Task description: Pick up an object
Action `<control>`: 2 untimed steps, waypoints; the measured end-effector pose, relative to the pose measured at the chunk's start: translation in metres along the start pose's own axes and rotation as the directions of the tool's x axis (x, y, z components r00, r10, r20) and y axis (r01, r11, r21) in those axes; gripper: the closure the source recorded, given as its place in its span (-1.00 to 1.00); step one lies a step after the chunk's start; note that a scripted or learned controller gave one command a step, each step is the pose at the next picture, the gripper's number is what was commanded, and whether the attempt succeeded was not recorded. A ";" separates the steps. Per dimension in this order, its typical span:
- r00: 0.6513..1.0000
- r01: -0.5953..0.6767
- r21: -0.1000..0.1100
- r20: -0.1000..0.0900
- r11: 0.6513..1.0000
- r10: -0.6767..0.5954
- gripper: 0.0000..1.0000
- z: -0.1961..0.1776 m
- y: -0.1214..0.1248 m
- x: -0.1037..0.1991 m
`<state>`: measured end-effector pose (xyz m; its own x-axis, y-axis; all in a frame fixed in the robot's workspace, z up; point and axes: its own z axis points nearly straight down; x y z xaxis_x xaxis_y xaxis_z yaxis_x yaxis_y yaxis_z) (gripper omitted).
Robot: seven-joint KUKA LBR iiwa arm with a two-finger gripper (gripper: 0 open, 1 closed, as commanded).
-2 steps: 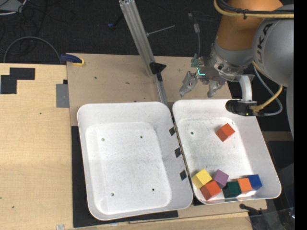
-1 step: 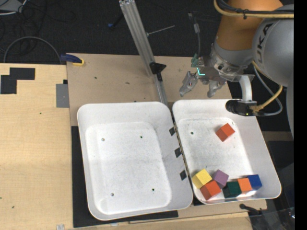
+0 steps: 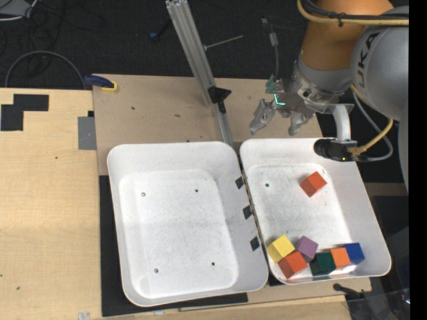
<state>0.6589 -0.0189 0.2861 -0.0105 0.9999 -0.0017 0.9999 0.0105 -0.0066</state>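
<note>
Orange cube (image 3: 313, 183) sits alone in the right bin (image 3: 373, 209), at five o'clock from the gripper (image 3: 281, 117), whose fingers hang spread and empty (a misaligned descent could nudge it aside).

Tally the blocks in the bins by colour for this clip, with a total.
Orange blocks: 3
Yellow block: 1
Purple block: 1
Green block: 1
Blue block: 1
Total: 7, all in the right bin.
</note>
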 end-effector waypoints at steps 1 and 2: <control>1.000 0.000 0.000 0.000 1.000 0.000 -1.00 0.000 0.000 0.000; 1.000 0.000 0.000 0.000 1.000 0.000 -1.00 0.000 0.000 0.000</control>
